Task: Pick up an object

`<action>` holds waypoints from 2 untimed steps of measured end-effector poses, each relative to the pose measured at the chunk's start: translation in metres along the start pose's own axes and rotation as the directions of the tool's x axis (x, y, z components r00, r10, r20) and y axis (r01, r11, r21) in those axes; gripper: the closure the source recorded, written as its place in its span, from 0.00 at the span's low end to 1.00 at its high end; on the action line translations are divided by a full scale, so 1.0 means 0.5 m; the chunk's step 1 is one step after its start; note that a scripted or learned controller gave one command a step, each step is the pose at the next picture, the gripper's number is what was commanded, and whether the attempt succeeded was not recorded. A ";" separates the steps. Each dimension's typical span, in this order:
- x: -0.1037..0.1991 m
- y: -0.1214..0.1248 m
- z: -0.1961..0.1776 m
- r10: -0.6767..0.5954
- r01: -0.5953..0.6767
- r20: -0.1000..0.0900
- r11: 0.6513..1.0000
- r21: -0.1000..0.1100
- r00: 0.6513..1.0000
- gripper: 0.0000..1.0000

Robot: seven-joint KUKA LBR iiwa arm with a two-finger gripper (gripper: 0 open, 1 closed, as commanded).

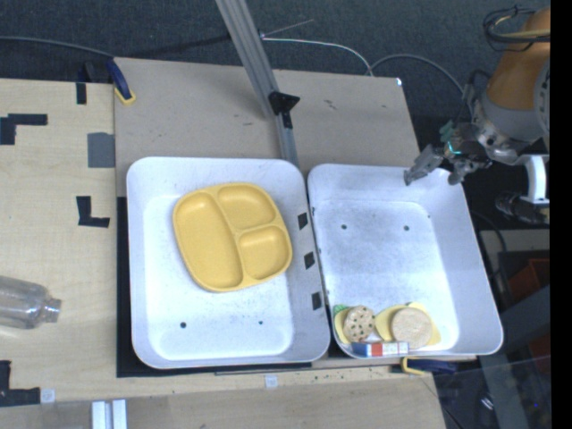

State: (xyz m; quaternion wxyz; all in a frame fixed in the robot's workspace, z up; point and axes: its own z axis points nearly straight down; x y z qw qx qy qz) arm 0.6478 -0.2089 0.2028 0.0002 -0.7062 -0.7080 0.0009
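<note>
My gripper (438,169) hangs over the far right rim of the right bin (402,239), open, with nothing between its fingers. In that bin's near right corner lie several small things: a round cookie with dark chips (358,323), a tan round disc on a yellow piece (412,325), and a thin red, white and blue stick (375,350) along the front wall. A yellow three-section plate (232,235) lies in the left bin (152,266).
A slanted metal pole (255,52) runs from the top down to the gap between the bins. A clear plastic bottle (27,304) lies on the bench at the far left. Cables trail across the dark floor behind the bench.
</note>
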 end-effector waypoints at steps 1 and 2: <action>-0.003 -0.127 0.234 0.004 -0.004 0.000 1.000 0.001 1.000 0.00; 0.156 -0.254 0.227 -0.001 0.001 -0.002 1.000 0.000 1.000 0.00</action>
